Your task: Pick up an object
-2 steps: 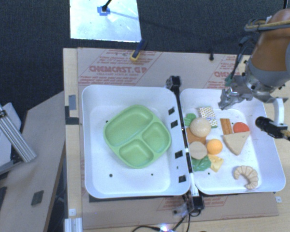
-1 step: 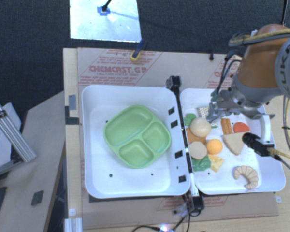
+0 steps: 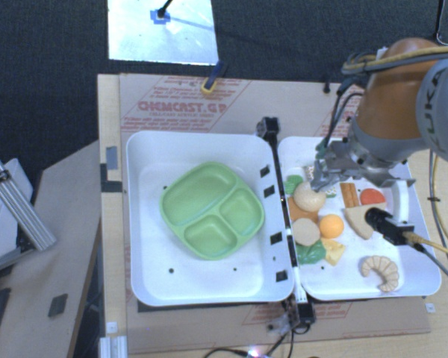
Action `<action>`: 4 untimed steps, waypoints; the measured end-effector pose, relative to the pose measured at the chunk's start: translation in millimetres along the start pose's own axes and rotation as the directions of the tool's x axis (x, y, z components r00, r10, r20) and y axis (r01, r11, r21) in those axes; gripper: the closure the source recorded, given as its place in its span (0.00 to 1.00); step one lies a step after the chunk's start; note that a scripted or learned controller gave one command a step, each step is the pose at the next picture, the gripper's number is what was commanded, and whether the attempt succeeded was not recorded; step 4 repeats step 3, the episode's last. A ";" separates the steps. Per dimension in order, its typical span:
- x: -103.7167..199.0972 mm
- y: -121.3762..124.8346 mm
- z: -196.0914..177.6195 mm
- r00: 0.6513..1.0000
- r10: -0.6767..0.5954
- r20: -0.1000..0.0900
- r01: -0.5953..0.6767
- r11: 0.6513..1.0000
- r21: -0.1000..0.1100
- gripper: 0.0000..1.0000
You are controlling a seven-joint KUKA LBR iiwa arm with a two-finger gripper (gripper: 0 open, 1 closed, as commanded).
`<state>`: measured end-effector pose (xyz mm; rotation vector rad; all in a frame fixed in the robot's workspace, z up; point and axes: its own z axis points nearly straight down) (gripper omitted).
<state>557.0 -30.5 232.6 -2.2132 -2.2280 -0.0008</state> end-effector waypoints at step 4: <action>-5.3 4.9 5.7 1.000 0.004 0.000 -0.004 1.000 -0.002 1.00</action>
